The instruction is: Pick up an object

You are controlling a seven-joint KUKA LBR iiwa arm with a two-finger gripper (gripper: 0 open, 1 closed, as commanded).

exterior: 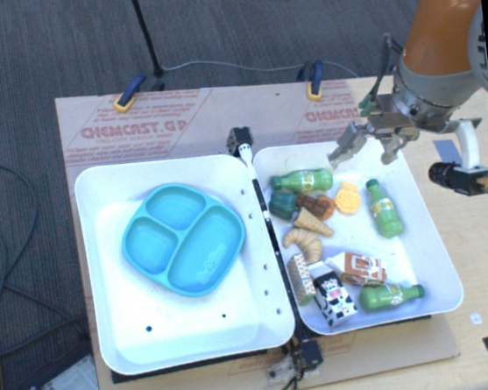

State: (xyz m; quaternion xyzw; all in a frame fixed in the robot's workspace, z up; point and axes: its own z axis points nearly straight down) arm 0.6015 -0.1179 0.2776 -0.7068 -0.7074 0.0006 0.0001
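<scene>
The green bottle [389,296] nearest the camera sits at the right bin's [440,249] front edge, well away from the gripper [365,143]. That hangs open and empty over the bin's back rim, with another bottle [302,180] lying crosswise just left of it.

Two bins side by side on board [130,129], touching along middle. Left bin [120,337] held divided plate [184,238], near its centre. Right bin [438,263] held clutter: bottle [304,180] at back, second bottle [384,208] toward right wall, third bottle [389,296] at front, croissant [303,241] by left wall, carton [334,299] front left. Gripper [366,145] hung over back edge of right bin.
</scene>
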